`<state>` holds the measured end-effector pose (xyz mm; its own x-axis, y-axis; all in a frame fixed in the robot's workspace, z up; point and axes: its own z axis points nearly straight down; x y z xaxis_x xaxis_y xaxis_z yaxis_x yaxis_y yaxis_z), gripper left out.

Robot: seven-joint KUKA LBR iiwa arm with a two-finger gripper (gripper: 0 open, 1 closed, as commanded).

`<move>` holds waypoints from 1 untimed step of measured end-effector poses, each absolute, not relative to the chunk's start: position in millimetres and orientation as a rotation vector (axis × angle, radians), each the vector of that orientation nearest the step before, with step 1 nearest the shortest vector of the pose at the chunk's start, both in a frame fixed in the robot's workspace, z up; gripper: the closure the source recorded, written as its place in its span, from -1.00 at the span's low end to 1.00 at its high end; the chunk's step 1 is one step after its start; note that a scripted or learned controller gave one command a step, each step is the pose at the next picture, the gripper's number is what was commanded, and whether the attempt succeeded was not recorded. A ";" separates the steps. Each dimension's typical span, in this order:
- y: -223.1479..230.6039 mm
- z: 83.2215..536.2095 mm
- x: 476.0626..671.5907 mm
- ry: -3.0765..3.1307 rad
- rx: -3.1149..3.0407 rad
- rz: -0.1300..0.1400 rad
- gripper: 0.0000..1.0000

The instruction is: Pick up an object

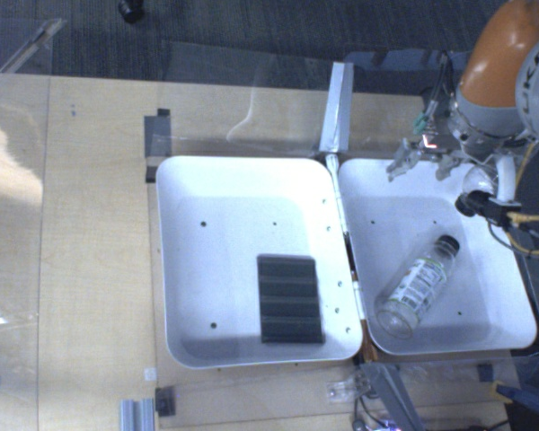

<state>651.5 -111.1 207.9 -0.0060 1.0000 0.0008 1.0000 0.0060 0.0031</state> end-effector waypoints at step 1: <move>-145.2 198.6 516.6 2.121 2.314 0.005 -1.00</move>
<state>516.6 -145.2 198.6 0.0869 0.9962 0.0002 0.9962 -0.0869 0.0042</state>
